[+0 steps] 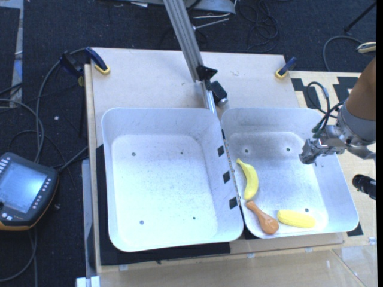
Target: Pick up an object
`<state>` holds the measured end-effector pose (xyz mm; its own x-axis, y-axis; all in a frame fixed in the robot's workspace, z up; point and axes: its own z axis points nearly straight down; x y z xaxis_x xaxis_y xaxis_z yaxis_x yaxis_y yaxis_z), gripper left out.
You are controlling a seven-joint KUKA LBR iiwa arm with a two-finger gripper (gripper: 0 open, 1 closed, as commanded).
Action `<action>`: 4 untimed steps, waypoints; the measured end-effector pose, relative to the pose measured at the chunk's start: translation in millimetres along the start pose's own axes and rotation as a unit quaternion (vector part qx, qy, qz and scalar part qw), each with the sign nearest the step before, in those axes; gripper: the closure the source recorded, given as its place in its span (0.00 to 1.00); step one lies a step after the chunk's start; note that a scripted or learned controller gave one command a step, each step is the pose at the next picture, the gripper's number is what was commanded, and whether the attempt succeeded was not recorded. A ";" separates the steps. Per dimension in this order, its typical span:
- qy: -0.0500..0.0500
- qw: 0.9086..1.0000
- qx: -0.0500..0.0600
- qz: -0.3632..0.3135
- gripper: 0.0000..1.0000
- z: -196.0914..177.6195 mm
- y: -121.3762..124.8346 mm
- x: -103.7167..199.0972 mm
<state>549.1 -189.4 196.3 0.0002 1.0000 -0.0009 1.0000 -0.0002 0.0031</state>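
The gripper hangs over the right bin near its right wall. In that bin lie a curved banana by the left wall, an orange piece and a yellow piece at the near edge, all left of and nearer than the gripper.

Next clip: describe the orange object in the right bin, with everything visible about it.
The orange object is small and spoon- or pear-shaped: a narrow neck widening to a rounded bulb, smooth and matte like plastic or rubber. It lies flat on the floor of the right bin near the front rim, neck pointing up-left toward the curved banana, bulb beside the second yellow piece. Whether it touches either is unclear. The gripper is well away.
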 end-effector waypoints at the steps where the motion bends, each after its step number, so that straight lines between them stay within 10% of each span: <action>1: 0.000 1.000 -0.001 0.000 1.00 -46.0 -6.4 2.6; 4: 0.001 1.000 0.001 -0.002 1.00 -50.1 34.2 161.2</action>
<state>583.2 -28.3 246.3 -0.0040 1.0000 0.0004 1.0000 0.0040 0.0008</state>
